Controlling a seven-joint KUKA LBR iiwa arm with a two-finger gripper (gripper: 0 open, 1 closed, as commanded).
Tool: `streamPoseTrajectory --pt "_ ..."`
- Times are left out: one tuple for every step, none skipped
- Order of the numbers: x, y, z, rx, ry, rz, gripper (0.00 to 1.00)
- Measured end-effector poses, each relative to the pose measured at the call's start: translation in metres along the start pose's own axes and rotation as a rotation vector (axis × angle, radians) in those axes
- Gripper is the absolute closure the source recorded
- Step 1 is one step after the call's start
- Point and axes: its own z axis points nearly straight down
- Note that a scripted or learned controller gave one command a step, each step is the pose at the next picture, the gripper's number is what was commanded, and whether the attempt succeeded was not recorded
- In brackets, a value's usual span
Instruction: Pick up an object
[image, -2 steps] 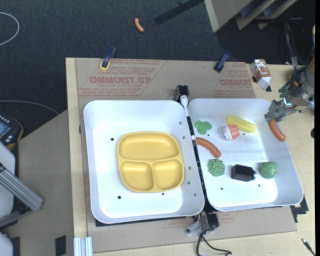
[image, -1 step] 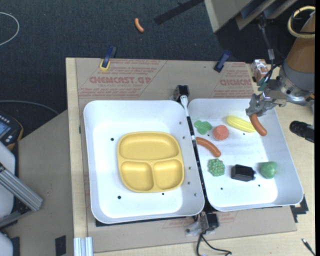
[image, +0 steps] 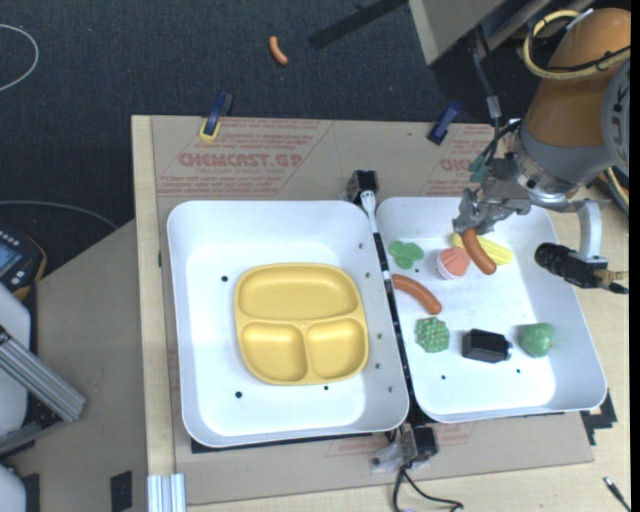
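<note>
Across the table (image: 150, 200), two bins sit side by side, the left bin (image: 190, 330) carrying a yellow divided plate (image: 300, 322). Above the right bin (image: 570, 350), the gripper (image: 480, 222) hovers over a sausage (image: 480, 252) on a yellow piece (image: 500, 254), likely its target; its opening cannot be told.

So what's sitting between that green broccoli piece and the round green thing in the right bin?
A small black block, between the broccoli and the green ball.

The claw (image: 478, 228) covers the top of a sausage (image: 480, 254); its finger gap is indistinct
</note>
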Motion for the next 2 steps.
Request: streamPoseTrajectory --pt "0.062 0.004 0.01 0.002 0.0 0.001 1.0" --pt "0.119 0.01 -0.001 -0.005 -0.001 0.0 1.0"
